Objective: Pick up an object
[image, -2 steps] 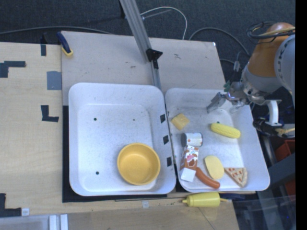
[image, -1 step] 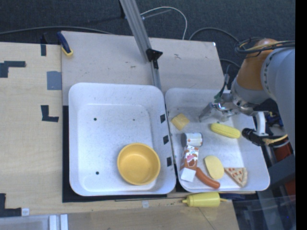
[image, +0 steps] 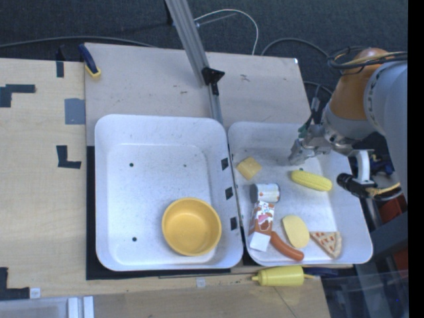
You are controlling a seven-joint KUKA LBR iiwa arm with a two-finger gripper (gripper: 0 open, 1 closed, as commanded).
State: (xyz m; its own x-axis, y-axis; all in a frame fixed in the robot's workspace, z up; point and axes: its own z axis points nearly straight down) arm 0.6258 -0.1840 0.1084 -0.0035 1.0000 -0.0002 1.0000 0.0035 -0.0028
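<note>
My gripper (image: 296,155) hangs low over the back of the right bin (image: 351,234), its fingers pointing down and to the left. A yellow corn cob (image: 311,180) lies just right of and below it. A yellow cheese wedge (image: 249,168) sits to its left. Further forward lie a small white and red carton (image: 265,194), a sausage (image: 286,247), a pale yellow oval piece (image: 295,231) and a pizza slice (image: 327,243). Nothing shows between the fingers.
The left bin (image: 119,177) holds a yellow bowl (image: 191,226). A yellow mustard bottle (image: 281,277) lies on the bench in front of the right bin. A grey metal post (image: 192,38) slants up from between the bins. Cables run behind the right bin.
</note>
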